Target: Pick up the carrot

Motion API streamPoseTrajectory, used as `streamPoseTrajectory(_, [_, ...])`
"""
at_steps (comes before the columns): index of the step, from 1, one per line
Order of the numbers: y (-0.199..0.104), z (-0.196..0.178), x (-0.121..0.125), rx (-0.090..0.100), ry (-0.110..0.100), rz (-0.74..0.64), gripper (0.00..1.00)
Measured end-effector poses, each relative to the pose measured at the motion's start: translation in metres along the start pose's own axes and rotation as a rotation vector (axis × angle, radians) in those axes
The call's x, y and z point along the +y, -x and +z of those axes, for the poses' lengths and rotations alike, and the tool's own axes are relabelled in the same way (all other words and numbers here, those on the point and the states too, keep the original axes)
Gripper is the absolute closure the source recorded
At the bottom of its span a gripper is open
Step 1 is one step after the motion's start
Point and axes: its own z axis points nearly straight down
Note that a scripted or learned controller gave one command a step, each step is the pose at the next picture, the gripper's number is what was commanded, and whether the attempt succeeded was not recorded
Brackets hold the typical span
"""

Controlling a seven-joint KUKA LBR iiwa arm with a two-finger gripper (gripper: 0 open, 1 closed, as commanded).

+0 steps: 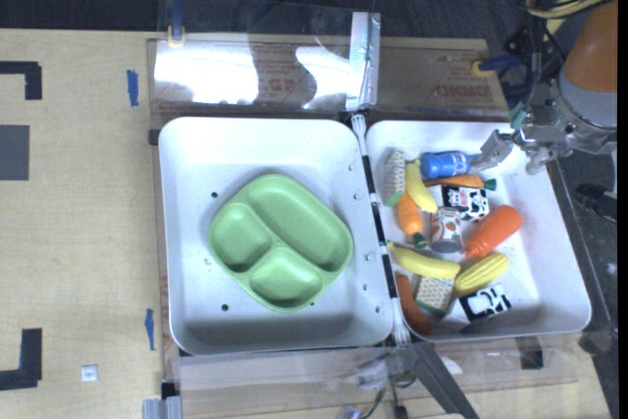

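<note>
Carrot [493, 228] lies tilted in right bin [559, 255], toward 3 o'clock of the toy pile, just above corn cob [481, 272]. Gripper [514, 148] hovers at bin's 1 o'clock corner; jaw state: cannot tell.

My arm [594, 64] is cut off by the right edge of the picture, so only the orange band and the wrist are visible. My gripper [515, 144] is small and a bit blurred here, and I cannot tell how it stands. In the right bin [564, 304] the toys lie in a heap and cover each other. The carrot [493, 228] has its lower end hidden behind the corn [480, 272]. An orange-red piece [412, 305] at the bin's near-left corner is mostly under a banana [425, 261] and a small patterned block [434, 291]; I cannot say what it is. The prints on the black-and-white cartons [486, 301] are too small to read.
</note>
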Motion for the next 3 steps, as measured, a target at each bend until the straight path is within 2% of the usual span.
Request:
streamPoseTrajectory(1, [-0.007, 0.068, -0.008, -0.001, 0.001, -0.044, 0.00])
streamPoseTrajectory(2, [0.004, 0.066, -0.025, 0.000, 0.001, -0.170, 0.00])
streamPoseTrajectory(3, [0.011, 0.088, -0.047, -0.009, 0.028, 0.078, 0.00])
